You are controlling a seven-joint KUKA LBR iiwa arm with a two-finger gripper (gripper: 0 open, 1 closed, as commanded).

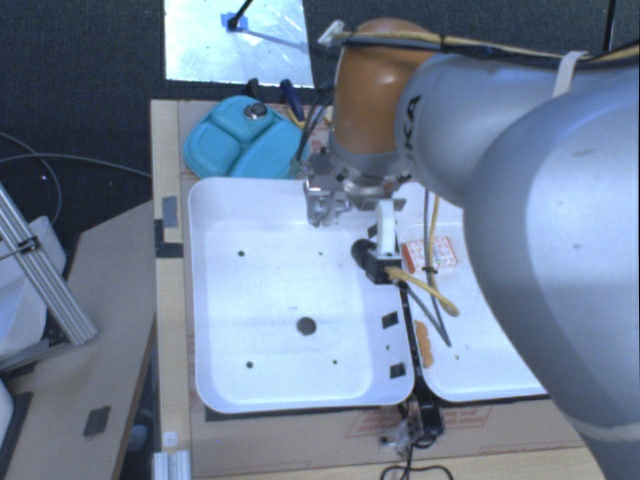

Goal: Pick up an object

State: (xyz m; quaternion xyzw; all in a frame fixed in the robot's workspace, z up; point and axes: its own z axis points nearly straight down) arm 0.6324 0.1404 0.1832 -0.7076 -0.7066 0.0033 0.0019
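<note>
My gripper (324, 209) hangs over the far right part of the left white bin (215, 268), just inside its back wall, with the orange band of the wrist right above it. Nothing can be made out in it. A small dark round disc (306, 325) lies on the left bin's floor, nearer the front and well apart from the gripper. In the right bin (480, 378) I see a white and red packet (443, 252), a yellow stick (437, 296) lying at a slant, and a small orange piece (424, 346). The arm hides much of that bin.
A teal blue moulded object (243, 140) sits behind the left bin, with blue and black handles beside it. A shiny sheet (235, 23) lies farther back. Aluminium framing (40, 278) stands at the left.
</note>
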